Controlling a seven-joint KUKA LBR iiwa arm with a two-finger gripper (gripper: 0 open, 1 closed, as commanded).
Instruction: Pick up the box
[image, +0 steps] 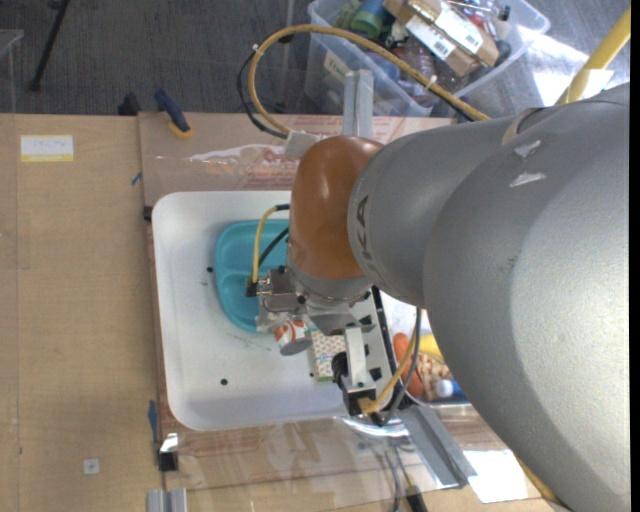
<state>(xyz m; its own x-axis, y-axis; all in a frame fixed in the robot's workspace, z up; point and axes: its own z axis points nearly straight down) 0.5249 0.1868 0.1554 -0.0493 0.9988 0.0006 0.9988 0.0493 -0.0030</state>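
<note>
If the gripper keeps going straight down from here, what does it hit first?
Probably the small patterned box under the gripper, next to the teal dish in the white bin. Depth is unclear from this slanted view.

Dish (232, 275) in bin (185, 330); box (325, 353) right of it (under arm (480, 240)).

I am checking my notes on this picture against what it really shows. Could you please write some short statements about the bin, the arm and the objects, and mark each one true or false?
1. A turquoise dish lies in the white bin. True.
2. The arm hangs over the bin and covers part of the dish. True.
3. The arm has a green band above the wrist. False: the band is orange.
4. A yellow cable runs down toward the gripper. True.
5. The bin stands on a blue cloth. False: it stands on a light wooden bench.
</note>
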